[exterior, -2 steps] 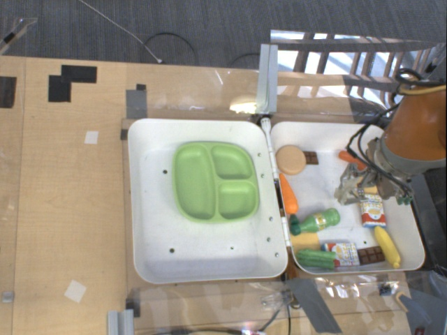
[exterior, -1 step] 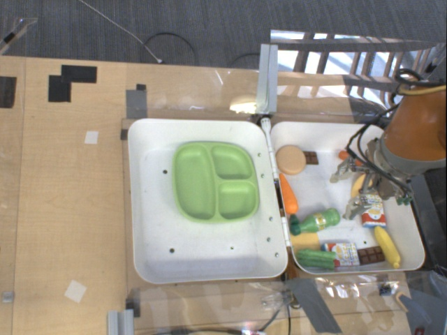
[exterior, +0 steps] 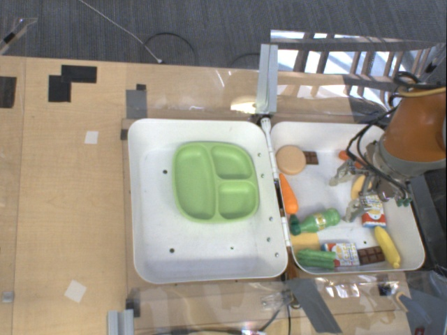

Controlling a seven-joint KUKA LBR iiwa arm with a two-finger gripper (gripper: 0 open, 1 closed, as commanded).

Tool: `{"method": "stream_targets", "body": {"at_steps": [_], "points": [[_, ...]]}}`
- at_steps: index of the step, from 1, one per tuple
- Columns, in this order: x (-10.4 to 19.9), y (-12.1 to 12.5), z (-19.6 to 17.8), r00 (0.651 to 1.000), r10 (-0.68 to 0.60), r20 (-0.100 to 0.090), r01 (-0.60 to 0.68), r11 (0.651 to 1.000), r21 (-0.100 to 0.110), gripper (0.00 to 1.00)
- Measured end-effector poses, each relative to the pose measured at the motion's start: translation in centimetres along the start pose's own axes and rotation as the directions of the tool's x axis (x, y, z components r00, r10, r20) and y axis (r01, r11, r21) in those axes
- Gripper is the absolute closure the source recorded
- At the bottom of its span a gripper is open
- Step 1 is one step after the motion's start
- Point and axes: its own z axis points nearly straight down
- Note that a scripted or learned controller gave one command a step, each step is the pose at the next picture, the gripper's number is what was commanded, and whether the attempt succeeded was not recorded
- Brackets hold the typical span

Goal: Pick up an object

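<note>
My gripper [exterior: 349, 193] hangs over the right side of the right bin [exterior: 416, 223], below the orange wrist band. Its two metal fingers [exterior: 340, 177] stand apart, so it is open. A small yellow piece [exterior: 358, 185] lies in the gap between them; whether they touch it I cannot tell. Just right of the lower finger stands a red, white and blue carton [exterior: 374, 216]. A green bottle [exterior: 316, 221] lies to the gripper's lower left, an orange carrot [exterior: 288, 195] further left, and a tan round disc [exterior: 291, 160] at the bin's upper left.
Along the right bin's front edge lie a yellow block [exterior: 304, 241], a green cucumber [exterior: 316, 258], a printed packet [exterior: 341, 250], a chocolate bar [exterior: 371, 255] and a yellow banana [exterior: 387, 246]. The left bin [exterior: 154, 257] holds a green divided plate [exterior: 214, 180].
</note>
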Motion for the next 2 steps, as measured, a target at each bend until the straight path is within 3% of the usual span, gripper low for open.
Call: {"method": "stream_targets", "body": {"at_steps": [1, 2], "points": [[-0.59, 0.02, -1.57, 1.0, -0.006, 0.017, 0.006, 1.0, 0.006, 1.0], [-0.56, 0.08, -1.49, 1.0, -0.007, 0.016, 0.007, 1.0, 0.005, 0.0]]}}
